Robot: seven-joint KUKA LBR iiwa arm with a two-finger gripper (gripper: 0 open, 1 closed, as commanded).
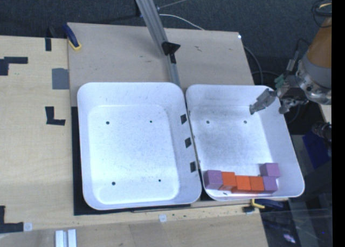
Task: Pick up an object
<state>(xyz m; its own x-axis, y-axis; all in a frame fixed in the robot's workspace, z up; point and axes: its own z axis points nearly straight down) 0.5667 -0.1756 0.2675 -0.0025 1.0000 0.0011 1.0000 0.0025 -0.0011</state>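
Observation:
Several blocks lie in a row along the near wall of the right bin [237,132]. A purple block [214,177] is at the left end, orange blocks [242,182] fill the middle, and two purple blocks [270,176] sit at the right end, one behind the other. My gripper [271,105] hangs over the bin's far right edge, well above and behind the blocks. It is open, its two fingers [260,103] spread apart with nothing between them.
The left bin [129,143] sits beside the right one. A slanted metal rail [153,22] runs down to the gap between the bins at the back. A blue and yellow clamp [71,36] lies at the bench's far left corner.

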